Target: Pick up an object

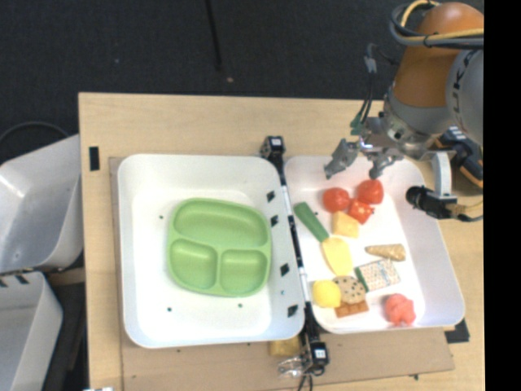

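Green tray (218, 247) sitting in white bin (138, 218); arm (431, 63) showing grey w/ orange band. Two red tomatoes (336, 199), yellow banana (337, 256), pink blob (398, 309), green stick (310, 220), speckled cookie (351, 290) lying in other white bin (435, 267).

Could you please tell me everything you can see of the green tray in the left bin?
The green tray is a rounded, shallow plate of what looks like plastic, moulded into three compartments: one wide at the far side, two smaller nearer the camera. It lies flat near the middle of the left bin, right side up. Nothing lies in it.
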`<action>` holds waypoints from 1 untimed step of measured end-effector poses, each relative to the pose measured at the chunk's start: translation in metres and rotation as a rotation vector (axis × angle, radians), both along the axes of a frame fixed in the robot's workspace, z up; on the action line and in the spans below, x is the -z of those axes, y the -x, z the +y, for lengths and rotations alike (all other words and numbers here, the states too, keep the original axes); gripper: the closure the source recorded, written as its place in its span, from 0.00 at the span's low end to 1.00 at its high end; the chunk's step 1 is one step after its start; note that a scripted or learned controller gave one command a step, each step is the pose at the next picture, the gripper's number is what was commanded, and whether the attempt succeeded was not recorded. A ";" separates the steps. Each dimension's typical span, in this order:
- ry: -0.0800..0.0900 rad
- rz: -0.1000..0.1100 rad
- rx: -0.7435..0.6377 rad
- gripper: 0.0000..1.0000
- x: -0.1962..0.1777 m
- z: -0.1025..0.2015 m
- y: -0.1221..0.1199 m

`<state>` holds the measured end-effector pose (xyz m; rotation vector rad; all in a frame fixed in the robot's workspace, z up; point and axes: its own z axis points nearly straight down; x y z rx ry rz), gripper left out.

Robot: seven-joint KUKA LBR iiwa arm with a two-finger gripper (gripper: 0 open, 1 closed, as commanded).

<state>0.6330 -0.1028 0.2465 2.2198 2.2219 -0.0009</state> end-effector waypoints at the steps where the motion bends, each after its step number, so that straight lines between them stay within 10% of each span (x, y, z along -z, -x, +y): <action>1: 0.000 0.008 0.003 0.00 0.148 -0.008 0.054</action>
